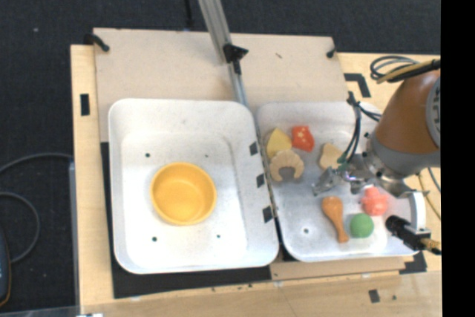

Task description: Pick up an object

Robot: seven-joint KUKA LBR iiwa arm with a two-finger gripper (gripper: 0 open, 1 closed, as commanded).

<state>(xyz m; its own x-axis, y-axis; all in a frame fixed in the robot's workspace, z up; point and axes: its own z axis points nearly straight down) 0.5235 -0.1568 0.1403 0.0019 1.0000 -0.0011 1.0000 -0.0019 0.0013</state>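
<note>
Over the right bin, the end effector, its state impossible to tell, hangs among crowded toys, so it may nudge the orange drumstick aside rather than grip it.

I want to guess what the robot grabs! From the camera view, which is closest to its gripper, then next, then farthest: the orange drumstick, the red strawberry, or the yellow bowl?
From the gripper:
1. Orange drumstick, just below it, right bin.
2. Red strawberry, up-left, same bin.
3. Yellow bowl, far off in the left bin.

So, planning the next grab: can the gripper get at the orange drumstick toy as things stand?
Probably yes. The gripper hangs just above the drumstick, whose top lies uncovered; the green ball sits close beside it.
</note>
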